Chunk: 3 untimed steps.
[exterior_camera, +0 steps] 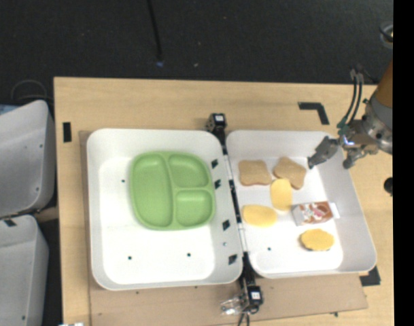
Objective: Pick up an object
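A: Gripper is seen over the upper right corner of the right bin. Fingers are spread wide; nothing is held between them.

B: Targets?

A: Six small food pieces are laid flat in the right bin. Two toast-like slices sit near the top, the second one just beside the left fingertip. Three yellow pieces and a wrapped packet lie below. A green divided plate is in the left bin.

B: Handling?

A: All are judged light, thin and probably stiff plastic. Flat faces give little to pinch, so the nearest slice is best taken across its narrow width at the edges. The packet is likely slippery and soft, so it is not preferred.
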### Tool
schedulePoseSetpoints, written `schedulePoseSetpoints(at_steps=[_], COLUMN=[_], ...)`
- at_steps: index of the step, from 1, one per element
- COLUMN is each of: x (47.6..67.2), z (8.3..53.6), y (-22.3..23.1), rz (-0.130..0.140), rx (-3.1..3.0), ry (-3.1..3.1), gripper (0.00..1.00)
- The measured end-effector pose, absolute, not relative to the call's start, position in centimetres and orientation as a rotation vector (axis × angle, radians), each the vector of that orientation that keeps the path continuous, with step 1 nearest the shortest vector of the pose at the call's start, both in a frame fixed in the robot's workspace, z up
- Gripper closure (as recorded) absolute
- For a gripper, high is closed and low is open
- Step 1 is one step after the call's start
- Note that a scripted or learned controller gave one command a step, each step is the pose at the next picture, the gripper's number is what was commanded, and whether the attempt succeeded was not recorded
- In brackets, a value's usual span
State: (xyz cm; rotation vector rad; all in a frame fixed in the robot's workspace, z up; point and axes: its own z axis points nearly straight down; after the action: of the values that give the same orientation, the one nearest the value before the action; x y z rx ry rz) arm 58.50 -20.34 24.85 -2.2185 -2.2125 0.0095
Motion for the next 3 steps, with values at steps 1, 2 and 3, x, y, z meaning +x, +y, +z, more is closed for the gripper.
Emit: schedulePoseSetpoints(at_steps=[1,2,3], x=[58.7,58.7,58.9], z=[25.5,19.2,12.9], y=[-20.3,-20.7,-20.9], rz=[-0.001,0.007,0.006], rx=[-2.222,-2.223,-2.227], ry=[-2.222,-2.217,-2.214], gripper=[0.00,0.00,0.00])
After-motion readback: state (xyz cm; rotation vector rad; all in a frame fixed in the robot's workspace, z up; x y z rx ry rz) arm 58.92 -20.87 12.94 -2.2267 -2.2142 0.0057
